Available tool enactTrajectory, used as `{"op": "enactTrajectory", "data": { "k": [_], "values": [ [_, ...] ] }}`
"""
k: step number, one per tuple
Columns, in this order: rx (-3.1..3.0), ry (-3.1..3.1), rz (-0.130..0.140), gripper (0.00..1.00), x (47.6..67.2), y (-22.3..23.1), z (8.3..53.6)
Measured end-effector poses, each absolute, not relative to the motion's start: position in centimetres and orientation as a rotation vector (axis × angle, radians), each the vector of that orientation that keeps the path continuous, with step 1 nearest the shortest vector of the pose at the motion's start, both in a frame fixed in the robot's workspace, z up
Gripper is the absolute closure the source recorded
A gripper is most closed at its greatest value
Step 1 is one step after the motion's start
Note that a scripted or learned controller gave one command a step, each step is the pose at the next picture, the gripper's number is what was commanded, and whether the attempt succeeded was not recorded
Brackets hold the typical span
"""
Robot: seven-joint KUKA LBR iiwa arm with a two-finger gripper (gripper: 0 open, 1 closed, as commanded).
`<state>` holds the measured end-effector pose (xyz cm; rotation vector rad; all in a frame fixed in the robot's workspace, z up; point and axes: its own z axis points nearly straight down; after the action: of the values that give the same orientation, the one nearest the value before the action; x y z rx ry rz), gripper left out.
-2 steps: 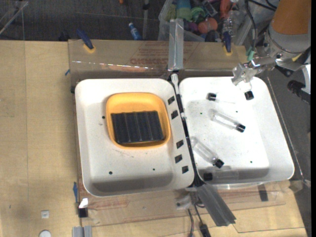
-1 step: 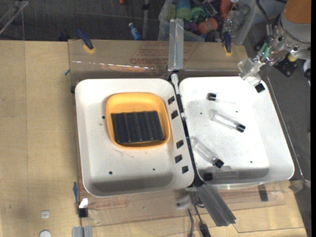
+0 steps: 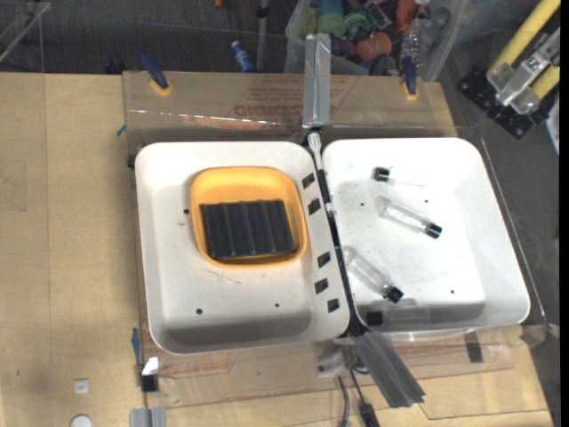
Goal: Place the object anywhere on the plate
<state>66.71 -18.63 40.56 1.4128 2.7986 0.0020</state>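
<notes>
A wooden worktop (image 3: pixel 62 238) carries two shallow white bins: the left bin (image 3: pixel 164 301) and the right bin (image 3: pixel 462 265), touching along a dark divider (image 3: pixel 324 238). Behind them a clear tub of coloured toys (image 3: pixel 373 12) stands on dark carpet. Blue clamps (image 3: pixel 156 78) grip a clear sheet at the back edge. A yellow-and-black fixture (image 3: pixel 524 52) sits top right.

Probably lab: bench bins (image 3: pixel 178 327), toy crate (image 3: pixel 373 16)

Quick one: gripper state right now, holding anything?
Gripper: cannot be told; it is at the view's top right, off both bins.
</notes>
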Motion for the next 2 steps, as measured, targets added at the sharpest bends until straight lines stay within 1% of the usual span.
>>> {"op": "enactTrajectory", "data": {
  "k": [1, 2],
  "values": [
    [0.978, 2.976, 0.001, 1.00, 66.75, -22.31, 43.69],
    [0.376, 3.113, 0.001, 1.00, 66.11, -22.16, 43.73]
  ]
}}
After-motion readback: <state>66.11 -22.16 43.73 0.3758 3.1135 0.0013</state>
